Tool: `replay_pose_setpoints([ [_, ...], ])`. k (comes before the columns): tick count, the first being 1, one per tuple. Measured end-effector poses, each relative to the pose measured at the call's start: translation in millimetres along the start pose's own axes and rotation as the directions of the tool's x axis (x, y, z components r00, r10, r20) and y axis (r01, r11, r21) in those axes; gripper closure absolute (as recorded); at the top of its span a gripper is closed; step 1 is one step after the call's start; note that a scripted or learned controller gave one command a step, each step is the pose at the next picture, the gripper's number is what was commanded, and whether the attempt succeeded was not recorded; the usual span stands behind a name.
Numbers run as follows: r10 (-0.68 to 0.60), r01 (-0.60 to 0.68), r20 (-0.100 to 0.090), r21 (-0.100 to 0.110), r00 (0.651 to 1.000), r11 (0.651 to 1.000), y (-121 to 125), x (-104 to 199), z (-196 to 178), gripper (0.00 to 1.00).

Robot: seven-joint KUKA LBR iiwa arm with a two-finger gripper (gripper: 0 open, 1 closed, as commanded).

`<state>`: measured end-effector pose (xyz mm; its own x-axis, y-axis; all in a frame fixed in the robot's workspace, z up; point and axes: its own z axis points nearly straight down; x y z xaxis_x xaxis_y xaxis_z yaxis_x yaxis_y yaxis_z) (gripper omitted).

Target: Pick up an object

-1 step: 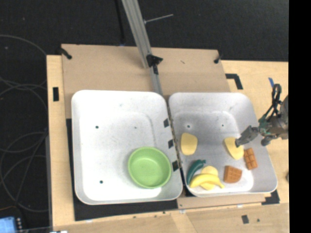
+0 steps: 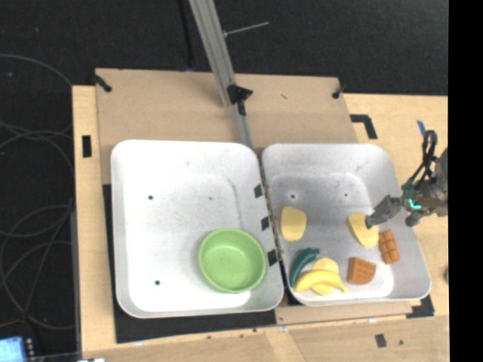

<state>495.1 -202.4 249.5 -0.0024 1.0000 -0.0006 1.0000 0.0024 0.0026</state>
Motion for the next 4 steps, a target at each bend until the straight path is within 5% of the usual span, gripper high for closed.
replay_pose_setpoints([
  [3, 0.004, -0.004, 0.001, 0.000, 1.000, 1.000, 9.6, -9.1, 148.1, 0.00],
  [4, 0.009, -0.009, 0.002, -0.004, 1.000, 1.000, 10.5, -10.4, 137.2, 1.00],
])
